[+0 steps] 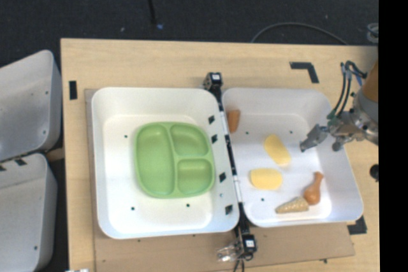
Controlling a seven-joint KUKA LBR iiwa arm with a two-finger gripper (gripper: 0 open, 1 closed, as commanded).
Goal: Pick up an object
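The right bin (331,207) holds several toy foods. A yellow piece (277,150) lies near the middle and a second yellow piece (266,179) lies just below it. An orange drumstick (313,189) and a tan cone (292,205) lie toward the front right. A small orange piece (233,120) rests against the left wall. My gripper (324,141) hangs over the bin's right side, up and to the right of the upper yellow piece and above the drumstick. Its two dark fingers (310,137) stand apart, with nothing between them.
The left bin (115,213) holds a green divided plate (173,158). A black divider with clips (224,156) runs between the bins. Cables (347,79) trail from the wrist at the right edge. White chairs (25,111) stand left of the bench.
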